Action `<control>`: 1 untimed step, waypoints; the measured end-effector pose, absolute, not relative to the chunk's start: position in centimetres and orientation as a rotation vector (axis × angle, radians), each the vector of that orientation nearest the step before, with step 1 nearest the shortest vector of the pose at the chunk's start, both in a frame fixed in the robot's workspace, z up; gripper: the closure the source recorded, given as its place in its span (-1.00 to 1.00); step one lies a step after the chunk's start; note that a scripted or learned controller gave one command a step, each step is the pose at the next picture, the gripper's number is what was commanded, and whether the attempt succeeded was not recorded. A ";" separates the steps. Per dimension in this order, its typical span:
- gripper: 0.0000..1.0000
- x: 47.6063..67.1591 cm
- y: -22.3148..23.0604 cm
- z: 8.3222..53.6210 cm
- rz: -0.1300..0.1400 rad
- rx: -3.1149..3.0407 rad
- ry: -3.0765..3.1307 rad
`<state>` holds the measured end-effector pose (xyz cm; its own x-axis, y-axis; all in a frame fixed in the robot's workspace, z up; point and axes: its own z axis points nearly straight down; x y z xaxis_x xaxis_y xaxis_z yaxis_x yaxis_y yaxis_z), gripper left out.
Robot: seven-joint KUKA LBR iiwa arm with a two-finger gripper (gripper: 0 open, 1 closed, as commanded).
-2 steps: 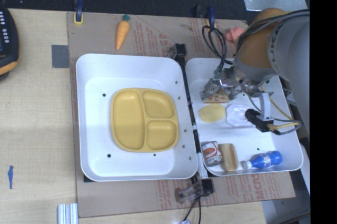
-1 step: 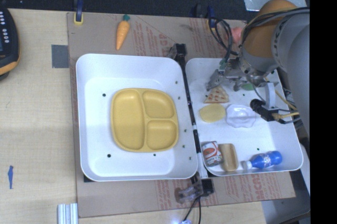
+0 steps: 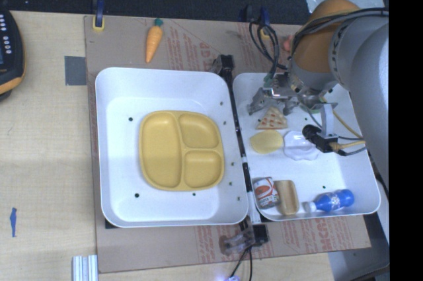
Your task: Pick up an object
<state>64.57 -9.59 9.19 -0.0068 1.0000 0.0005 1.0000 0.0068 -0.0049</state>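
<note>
You see the gripper [image 3: 272,103] low in the right bin [image 3: 360,174], fingers spread and empty, just above the pizza slice [image 3: 271,119] — nothing is lifted yet. In my judgement the descent is nearly done; closing and raising remain.

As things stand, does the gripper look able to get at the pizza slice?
Probably yes. The gripper hangs just above the pizza slice in the right bin, and nothing lies on the slice; the yellow piece sits beside it, apart.
</note>
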 end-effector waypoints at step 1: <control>-1.00 65.7 -15.8 9.4 0.002 -2.222 -2.222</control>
<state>65.66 -15.84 9.37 -0.0001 1.0000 -0.0016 1.0000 0.0001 -0.0003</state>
